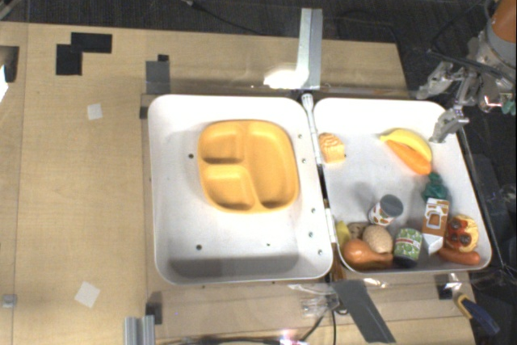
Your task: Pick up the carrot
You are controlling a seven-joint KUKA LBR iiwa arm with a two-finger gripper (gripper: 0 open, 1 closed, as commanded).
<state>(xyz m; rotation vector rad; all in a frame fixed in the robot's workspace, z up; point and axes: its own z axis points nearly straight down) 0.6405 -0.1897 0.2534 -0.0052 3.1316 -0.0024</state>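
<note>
The carrot [414, 154] lies in the right bin [355, 190], near its far right corner, its long axis slanting from upper left down to lower right, green top toward the lower right. The hand [449, 125] hovers just beside it, fingers apart, holding nothing.

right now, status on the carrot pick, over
Pincer at right bin's top-right rim, holding nothing. Carrot lying beside it in bin's upper right, ungrasped. Nothing on top of it; green toy just below.

Claw [457, 103] hovers above the right bin's [355, 186] far corner — carrot [414, 156] nearby.
</note>
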